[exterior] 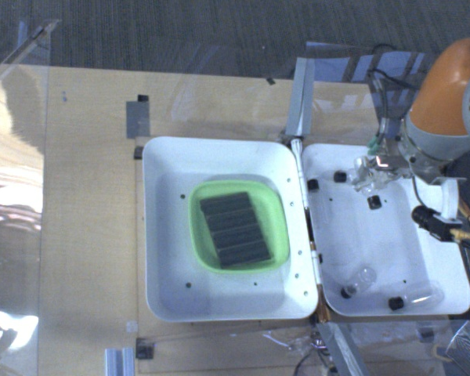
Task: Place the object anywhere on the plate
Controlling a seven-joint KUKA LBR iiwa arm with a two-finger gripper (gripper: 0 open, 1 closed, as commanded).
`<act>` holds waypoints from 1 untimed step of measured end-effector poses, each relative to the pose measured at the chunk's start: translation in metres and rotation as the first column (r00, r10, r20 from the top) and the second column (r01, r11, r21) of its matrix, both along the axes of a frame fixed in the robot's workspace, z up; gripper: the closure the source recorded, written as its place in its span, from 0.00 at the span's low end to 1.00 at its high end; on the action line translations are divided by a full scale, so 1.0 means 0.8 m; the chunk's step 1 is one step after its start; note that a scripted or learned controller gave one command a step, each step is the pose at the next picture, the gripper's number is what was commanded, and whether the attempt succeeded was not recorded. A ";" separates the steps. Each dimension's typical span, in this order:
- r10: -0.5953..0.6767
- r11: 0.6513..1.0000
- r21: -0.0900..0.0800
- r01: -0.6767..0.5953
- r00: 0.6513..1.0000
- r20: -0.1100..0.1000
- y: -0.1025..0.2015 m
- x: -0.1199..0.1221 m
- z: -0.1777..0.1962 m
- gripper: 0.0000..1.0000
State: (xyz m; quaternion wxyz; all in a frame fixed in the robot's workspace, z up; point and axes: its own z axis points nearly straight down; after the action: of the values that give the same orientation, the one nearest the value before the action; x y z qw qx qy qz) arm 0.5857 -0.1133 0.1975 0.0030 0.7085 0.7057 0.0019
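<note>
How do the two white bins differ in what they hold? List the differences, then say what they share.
The left bin holds a green plate with a dark ridged block lying on it; the right bin has no plate, just small dark bits and a clear object. The gripper hangs over the right bin, not the left bin. Both are shallow, white and round-cornered.

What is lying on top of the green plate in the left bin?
A dark ridged rectangular block lies flat on the green plate, slightly turned. The plate sits inside the left bin. The block covers the plate's middle, so whatever is under it cannot be seen.
</note>
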 end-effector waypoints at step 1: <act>0.000 1.000 0.000 0.000 1.000 0.000 0.000 0.000 0.000 0.00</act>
State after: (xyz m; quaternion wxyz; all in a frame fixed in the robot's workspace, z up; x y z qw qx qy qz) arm 0.5857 -0.1133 0.1976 0.0031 0.7085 0.7057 0.0020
